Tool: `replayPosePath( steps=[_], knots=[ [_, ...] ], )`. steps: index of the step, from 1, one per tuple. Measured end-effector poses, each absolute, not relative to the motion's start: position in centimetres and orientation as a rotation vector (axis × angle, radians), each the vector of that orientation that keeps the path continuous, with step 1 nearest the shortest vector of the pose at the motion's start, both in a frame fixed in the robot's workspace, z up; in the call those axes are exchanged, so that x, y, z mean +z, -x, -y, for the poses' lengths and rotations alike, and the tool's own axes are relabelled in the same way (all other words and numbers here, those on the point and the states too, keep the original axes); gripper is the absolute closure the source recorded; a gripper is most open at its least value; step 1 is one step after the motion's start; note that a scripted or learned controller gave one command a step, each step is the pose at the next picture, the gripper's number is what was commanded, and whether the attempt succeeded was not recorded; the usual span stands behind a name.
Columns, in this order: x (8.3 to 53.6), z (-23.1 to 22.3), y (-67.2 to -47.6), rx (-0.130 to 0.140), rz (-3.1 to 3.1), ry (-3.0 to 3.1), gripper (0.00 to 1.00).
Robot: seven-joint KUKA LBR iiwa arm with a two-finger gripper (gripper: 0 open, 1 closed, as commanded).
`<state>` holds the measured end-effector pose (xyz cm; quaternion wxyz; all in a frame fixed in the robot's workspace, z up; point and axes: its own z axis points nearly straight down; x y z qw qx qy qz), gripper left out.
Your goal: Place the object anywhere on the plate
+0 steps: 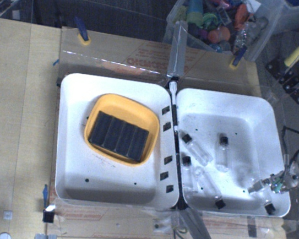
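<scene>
- A dark ridged block (120, 135) lies on the yellow plate (98, 109) in the left bin (66, 176).
- The gripper (273, 185) sits at the right bin's (251, 112) right edge; its grip state cannot be told.

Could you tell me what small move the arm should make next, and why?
Probably move the hand left toward a clear vial in the right bin and lower onto it. The hand sits at that bin's right edge, and the yellow plate in the left bin carries a dark block.
</scene>
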<state>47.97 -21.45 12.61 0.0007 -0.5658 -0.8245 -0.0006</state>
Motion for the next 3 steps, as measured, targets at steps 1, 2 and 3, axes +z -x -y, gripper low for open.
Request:
replayPosePath(
  steps=[1, 2, 3],
  knots=[
    [9.1, 22.1, -48.6, -0.014, 2.806, 1.444, 1.0],
    [9.1, 21.7, -48.6, -0.008, 2.889, 1.278, 1.0],
    [12.9, 22.3, -48.0, -0.001, 2.956, 1.076, 1.0]
  ],
)
